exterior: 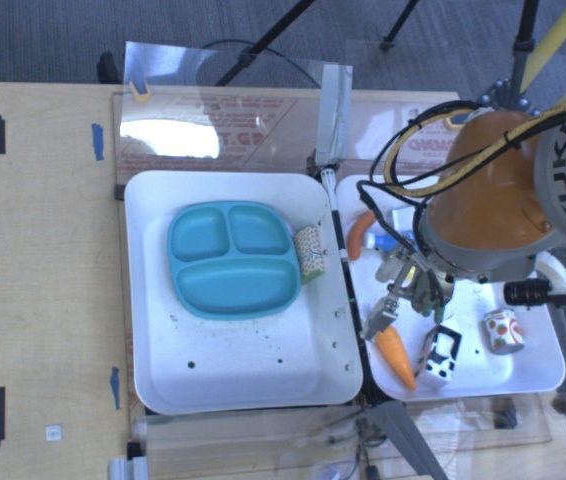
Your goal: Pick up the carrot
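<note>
Carrot [395, 357] lies in right bin [538, 373] — gripper [391, 303] seemingly just above.

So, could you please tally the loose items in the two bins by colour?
Blue: 1, the divided plate.
Orange: 2, the carrot and an orange-red piece near the divider.
Black and white: 1, a small block.
White with red marks: 1, a small object.
Speckled tan: 1, a small object.
Total: 6.

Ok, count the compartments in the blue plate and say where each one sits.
3. The blue plate in the left bin has two small compartments side by side along its far edge, one left and one right, and one wide compartment across its near half.
</note>
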{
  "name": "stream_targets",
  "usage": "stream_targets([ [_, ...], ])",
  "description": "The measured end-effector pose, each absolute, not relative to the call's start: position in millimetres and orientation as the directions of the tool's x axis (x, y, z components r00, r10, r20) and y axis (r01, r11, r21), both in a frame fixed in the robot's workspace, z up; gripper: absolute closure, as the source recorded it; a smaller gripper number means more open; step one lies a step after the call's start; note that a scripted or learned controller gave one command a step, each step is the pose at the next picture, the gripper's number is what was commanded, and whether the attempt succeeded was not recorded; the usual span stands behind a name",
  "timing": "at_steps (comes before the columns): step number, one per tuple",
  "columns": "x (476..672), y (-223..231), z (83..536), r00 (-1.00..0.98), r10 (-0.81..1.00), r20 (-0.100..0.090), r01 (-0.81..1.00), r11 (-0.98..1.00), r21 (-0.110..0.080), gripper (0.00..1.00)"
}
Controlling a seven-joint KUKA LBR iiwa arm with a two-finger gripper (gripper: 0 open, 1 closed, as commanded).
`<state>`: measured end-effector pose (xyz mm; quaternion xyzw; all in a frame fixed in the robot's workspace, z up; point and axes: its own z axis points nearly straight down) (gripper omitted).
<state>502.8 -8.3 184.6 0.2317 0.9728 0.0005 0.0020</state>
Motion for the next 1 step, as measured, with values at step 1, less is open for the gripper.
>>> stream_targets([
  [1,480.0,-94.6,168.9,-0.910,0.414,-0.001,0.414,0.910,0.000,0.00],
])
